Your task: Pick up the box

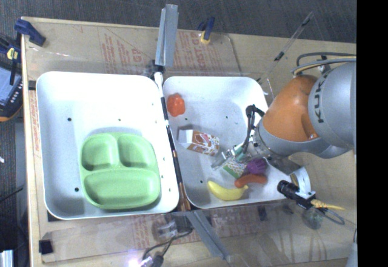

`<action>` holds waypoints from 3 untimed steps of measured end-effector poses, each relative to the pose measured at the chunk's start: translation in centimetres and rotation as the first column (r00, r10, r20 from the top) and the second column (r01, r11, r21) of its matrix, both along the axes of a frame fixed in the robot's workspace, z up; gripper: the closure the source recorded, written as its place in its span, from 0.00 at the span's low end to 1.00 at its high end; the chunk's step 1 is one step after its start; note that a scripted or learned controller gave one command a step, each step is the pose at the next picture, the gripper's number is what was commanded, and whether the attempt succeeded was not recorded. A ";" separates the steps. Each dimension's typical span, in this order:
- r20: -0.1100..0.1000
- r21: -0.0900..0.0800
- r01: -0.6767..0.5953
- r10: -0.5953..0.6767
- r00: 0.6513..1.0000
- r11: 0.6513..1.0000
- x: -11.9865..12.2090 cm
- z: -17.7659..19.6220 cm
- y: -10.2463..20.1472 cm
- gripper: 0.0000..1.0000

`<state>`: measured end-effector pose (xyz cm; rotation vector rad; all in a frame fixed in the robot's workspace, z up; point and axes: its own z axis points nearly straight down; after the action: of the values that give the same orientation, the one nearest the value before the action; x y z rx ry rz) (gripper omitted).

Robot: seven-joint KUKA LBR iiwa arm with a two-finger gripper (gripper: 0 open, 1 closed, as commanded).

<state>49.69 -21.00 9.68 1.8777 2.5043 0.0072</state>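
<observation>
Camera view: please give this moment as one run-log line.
gripper: right bin, above items | box: lying in bin, not held | grip: unclear

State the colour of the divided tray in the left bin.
The divided tray is light green, seen clearly in the camera view, lying in the left bin.

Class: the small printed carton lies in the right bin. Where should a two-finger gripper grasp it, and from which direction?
Grip the small printed carton across its narrow width, descending from above. It seems to lie flat in the right white bin, its long edges exposed.
</observation>
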 end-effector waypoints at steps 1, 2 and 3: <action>0.002 -0.004 -0.003 0.003 1.000 1.000 0.1 1.1 -0.2 1.00; -0.011 0.000 -0.514 0.514 0.858 0.858 -0.2 13.2 3.1 1.00; -0.011 0.000 -0.515 0.514 0.857 0.857 -0.2 13.2 3.2 0.00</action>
<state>49.50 -17.85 22.88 1.1441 2.9224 -0.0015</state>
